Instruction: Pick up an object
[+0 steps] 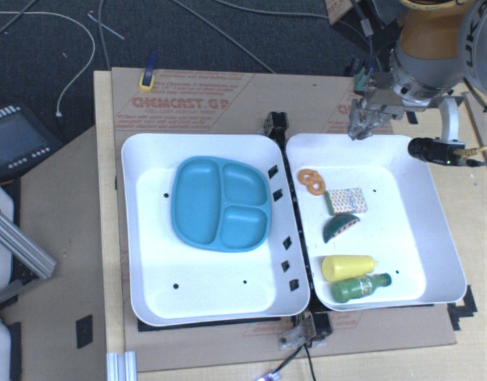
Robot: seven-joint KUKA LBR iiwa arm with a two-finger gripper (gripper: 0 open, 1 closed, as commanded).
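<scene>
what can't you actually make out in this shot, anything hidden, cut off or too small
- Gripper, camera view: small and dark above the right bin's far rim; open or shut cannot be told.
- Arm: cut off by the top and right edges.
- Green bottle: its label is too small to read.
- Patterned packet: print too small to identify.
- Yellow object: kind unclear at this size.

1. The blue three-section plastic plate (221, 203) takes up the left white bin's (148, 276) centre.
2. In the right white bin (434, 236), its right half lies open; items crowd its left side.
</scene>
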